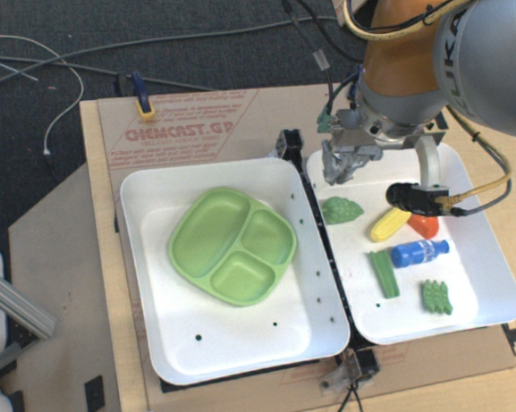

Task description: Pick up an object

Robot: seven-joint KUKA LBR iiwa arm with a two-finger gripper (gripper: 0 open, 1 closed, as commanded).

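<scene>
Hanging over the far left corner of the right bin [496, 310], the claw [342, 171] is above a green leafy toy [340, 210]; I cannot tell its state. Near the bin's middle lie a yellow piece [390, 224], an orange piece [424, 225], a blue bottle [418, 252], a green stick [385, 274] and a green block [436, 297]. The left bin [163, 348] carries a green plate [233, 245].

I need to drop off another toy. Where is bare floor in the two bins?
Left bin: bare around the green plate, widest along the near edge. Right bin: crowded mid-floor; bare at the near-left corner below the green stick.
</scene>
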